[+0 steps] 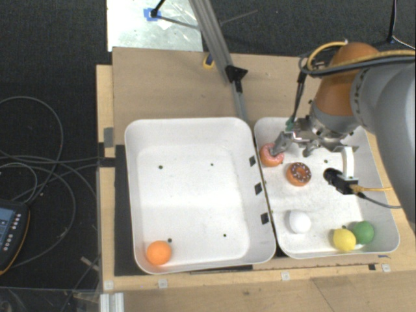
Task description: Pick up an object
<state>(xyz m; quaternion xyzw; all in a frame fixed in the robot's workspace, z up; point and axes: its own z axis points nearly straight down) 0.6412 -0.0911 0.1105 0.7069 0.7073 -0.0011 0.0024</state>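
Camera view shows fingers (294,143) (spread cannot be told) beside pink doughnut (271,155); no legible writing.

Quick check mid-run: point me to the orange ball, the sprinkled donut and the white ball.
orange ball (158,253), camera view, centre of its top.
sprinkled donut (299,173), camera view, its sprinkled top face.
white ball (299,222), camera view, middle of the ball.

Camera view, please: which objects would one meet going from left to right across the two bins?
Orange ball → pink doughnut → sprinkled doughnut, with the white ball level with it → yellow ball → green ball.
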